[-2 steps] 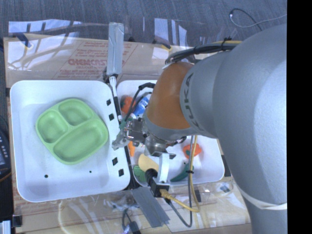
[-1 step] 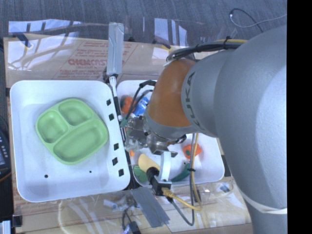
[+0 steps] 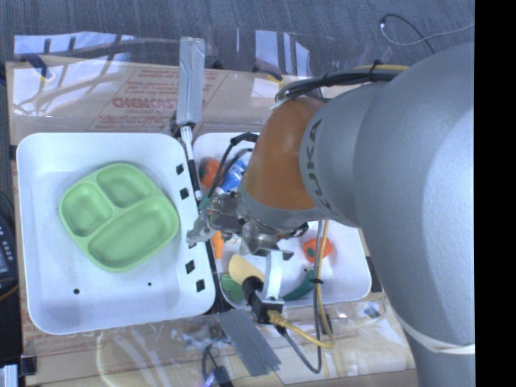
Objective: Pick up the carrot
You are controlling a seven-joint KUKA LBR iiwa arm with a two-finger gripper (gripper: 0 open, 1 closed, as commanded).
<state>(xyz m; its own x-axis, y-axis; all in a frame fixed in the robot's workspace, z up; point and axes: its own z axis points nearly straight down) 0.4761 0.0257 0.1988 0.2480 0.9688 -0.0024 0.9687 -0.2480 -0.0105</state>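
My gripper (image 3: 208, 222) hangs low over the left side of the right bin (image 3: 355, 276), close to the wall between the two bins. The wrist and arm hide most of that bin. A thin orange piece (image 3: 218, 245), possibly the carrot, pokes out just below the gripper, and I cannot tell whether it is held. Another orange object (image 3: 208, 172) lies at the bin's upper left. A red-orange object with a green patch (image 3: 317, 250) lies to the right of the wrist.
A green divided plate (image 3: 119, 214) lies in the left bin (image 3: 48, 297). In the right bin there are a blue item (image 3: 235, 172), a yellow item (image 3: 242, 266) and green pieces (image 3: 300, 290). A yellow cable (image 3: 302, 341) hangs over the front edge.
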